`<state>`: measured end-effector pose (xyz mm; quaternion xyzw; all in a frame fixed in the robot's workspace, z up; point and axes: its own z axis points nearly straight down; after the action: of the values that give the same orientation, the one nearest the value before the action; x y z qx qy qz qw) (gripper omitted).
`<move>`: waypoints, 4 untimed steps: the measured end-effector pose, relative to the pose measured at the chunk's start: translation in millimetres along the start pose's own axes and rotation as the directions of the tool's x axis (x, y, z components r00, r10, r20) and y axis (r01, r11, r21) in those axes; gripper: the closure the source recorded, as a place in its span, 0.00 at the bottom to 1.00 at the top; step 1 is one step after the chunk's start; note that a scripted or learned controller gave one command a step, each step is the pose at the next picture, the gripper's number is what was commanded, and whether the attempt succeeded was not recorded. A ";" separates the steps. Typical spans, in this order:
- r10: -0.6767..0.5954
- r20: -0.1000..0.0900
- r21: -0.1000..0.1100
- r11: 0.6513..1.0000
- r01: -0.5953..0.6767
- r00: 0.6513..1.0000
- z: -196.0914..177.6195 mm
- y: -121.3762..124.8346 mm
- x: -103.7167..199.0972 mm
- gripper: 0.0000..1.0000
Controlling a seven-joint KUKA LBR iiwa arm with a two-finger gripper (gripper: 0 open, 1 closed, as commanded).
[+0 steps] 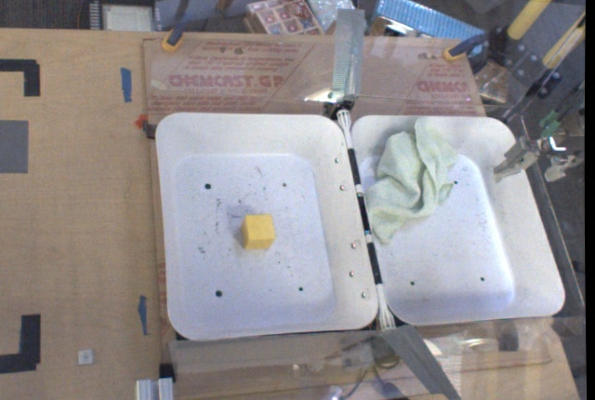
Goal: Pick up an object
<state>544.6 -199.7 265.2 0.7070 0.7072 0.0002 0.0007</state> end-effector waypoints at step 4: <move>-0.722 0.002 -0.003 0.692 0.722 0.692 79.6 68.3 151.3 0.00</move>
<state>612.9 -48.5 185.6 0.3729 0.9279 0.0006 0.0023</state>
